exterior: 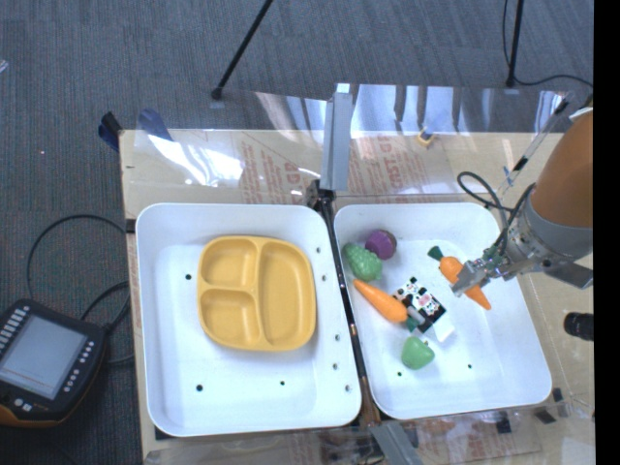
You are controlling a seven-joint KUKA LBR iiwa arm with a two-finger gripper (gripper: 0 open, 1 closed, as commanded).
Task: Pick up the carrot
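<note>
Two carrots lie in the right bin (504, 376). One carrot (381, 302) lies near the bin's middle, left of a cow-patterned carton. The other carrot (451, 268), with a green top at its upper left end, lies toward the bin's right side. My gripper (473, 277) comes in from the right and sits directly over the middle of this second carrot, hiding part of it; the orange tip (480, 301) pokes out below the gripper. The carrot seems to rest on the bin floor.
Also in the right bin are a purple vegetable (382, 243), a green broccoli-like piece (363, 261), a black-and-white carton (423, 306) and a green fruit (418, 353). A yellow divided plate (258, 292) sits in the left bin (165, 376).
</note>
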